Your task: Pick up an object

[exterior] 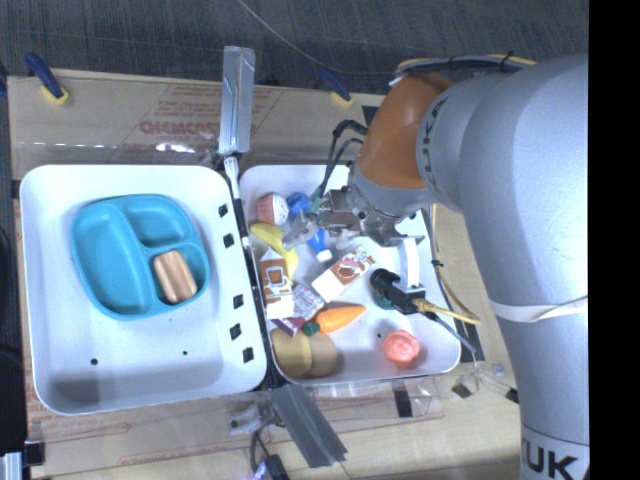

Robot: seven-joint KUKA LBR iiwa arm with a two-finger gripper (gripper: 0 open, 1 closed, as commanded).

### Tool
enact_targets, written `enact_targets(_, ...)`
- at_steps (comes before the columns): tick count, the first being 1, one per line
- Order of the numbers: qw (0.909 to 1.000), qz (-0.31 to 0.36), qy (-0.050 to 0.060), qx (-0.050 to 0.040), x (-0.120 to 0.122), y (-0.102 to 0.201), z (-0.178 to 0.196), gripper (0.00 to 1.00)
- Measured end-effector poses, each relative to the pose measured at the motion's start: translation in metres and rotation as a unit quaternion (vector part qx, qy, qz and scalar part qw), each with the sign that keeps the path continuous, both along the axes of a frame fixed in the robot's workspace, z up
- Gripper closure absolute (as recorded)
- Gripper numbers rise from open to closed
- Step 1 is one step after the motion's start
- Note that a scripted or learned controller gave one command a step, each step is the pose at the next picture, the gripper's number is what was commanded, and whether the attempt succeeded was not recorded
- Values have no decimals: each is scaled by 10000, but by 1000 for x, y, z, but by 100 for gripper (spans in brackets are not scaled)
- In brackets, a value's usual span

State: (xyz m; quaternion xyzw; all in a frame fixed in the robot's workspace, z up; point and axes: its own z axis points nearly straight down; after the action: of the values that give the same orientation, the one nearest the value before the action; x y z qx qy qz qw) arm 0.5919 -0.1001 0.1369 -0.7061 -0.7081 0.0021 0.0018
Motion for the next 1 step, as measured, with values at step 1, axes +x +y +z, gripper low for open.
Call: enact_targets(1, 9997, 229, -97, -11, 23, -20, -37, 0)
